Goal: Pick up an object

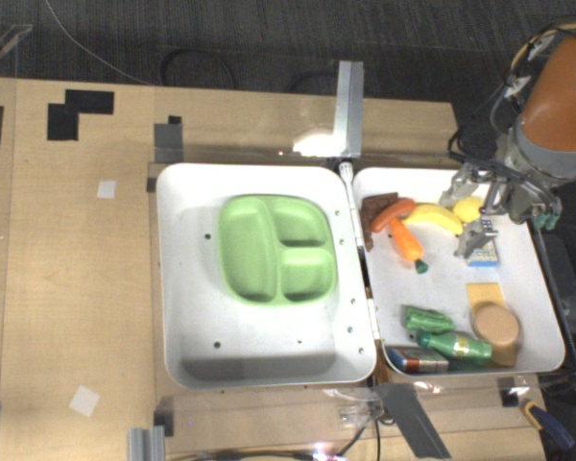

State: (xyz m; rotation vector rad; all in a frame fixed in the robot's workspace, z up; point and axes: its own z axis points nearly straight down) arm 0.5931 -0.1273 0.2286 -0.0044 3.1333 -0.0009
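Observation:
The right bin (542,286) holds several small things. A yellow banana (432,218) lies near its far side beside an orange carrot (407,242) and a brown piece (375,207). My gripper (472,217) hangs over the bin's far right part, just right of the banana. It looks open, with a small yellow piece (468,209) showing between its fingers and a blue-and-white item (485,254) just below them. Nothing is lifted. The orange-banded wrist (560,99) comes in from the upper right.
Along the right bin's near side lie a green bottle (456,347), a green packet (426,319), a tan round block (496,326) and a yellow square (484,294). The left bin (187,334) holds a green divided plate (274,249). A metal post (349,109) stands behind the bins.

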